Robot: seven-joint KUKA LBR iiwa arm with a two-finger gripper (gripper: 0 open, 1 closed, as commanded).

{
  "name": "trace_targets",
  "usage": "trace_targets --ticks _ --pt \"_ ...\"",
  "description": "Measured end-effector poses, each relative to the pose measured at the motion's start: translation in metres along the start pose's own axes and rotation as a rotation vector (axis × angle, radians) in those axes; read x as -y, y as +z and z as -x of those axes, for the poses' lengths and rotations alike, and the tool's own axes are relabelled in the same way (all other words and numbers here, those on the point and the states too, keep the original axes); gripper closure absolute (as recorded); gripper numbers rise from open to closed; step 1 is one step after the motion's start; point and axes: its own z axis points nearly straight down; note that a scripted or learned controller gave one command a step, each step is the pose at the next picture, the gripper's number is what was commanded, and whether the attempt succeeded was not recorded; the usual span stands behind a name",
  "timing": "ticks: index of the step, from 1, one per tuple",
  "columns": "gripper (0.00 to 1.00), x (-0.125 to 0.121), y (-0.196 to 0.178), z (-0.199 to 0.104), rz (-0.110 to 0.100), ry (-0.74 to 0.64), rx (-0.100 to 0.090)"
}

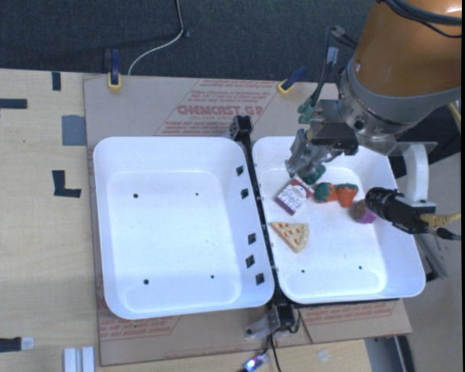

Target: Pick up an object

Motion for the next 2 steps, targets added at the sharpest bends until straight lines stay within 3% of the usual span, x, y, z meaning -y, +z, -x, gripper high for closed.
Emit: trace_targets --ticks 1,2 --pt "1.0 -0.03 -0.111 0.009 0.005 0.006 0.002" --pt "1.0 0.007 0.164 0.004 -0.027 0.008 0.004"
